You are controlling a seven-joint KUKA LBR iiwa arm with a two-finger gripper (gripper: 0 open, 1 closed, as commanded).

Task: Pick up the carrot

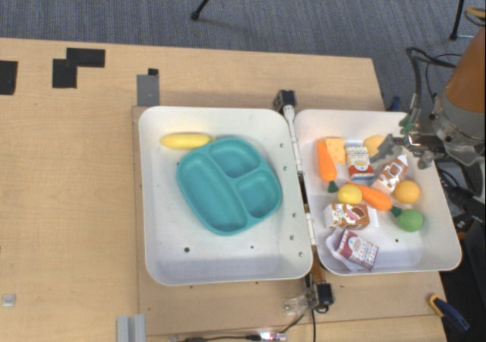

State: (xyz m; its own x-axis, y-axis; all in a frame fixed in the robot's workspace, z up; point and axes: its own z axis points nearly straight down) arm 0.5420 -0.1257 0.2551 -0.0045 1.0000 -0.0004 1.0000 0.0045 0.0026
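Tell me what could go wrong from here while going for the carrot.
1. The carrot lies packed between the lemon, a small carton and the yellow ball; the gripper may knock or grab a neighbour.
2. The orange block looks similar, so it could be picked by mistake.
3. The carrot lies slanted, so a misaligned close could slip off.
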